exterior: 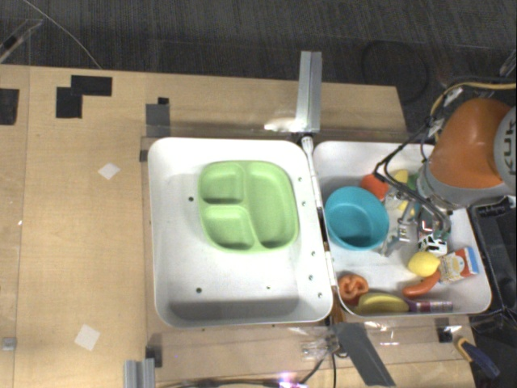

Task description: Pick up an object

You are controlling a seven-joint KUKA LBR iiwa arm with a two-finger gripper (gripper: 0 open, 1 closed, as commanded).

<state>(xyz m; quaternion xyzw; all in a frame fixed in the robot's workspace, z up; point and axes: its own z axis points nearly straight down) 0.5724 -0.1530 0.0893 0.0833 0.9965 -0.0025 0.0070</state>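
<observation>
1. While my gripper (pixel 410 226) hangs low in the right bin (pixel 485 301), I cannot tell its fingers' state.
2. Lemon (pixel 424 263) lies just below it, blue bowl (pixel 356 217) beside.

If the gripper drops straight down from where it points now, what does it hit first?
Most likely the bin floor just right of the blue bowl, possibly brushing the bowl's rim. The gripper hangs beside the bowl, left of the yellow lemon; depth is hard to judge from this slant.

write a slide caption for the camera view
KUKA arm's gripper lowered into the right bin beside a blue bowl; green divided tray in the left bin.
</observation>
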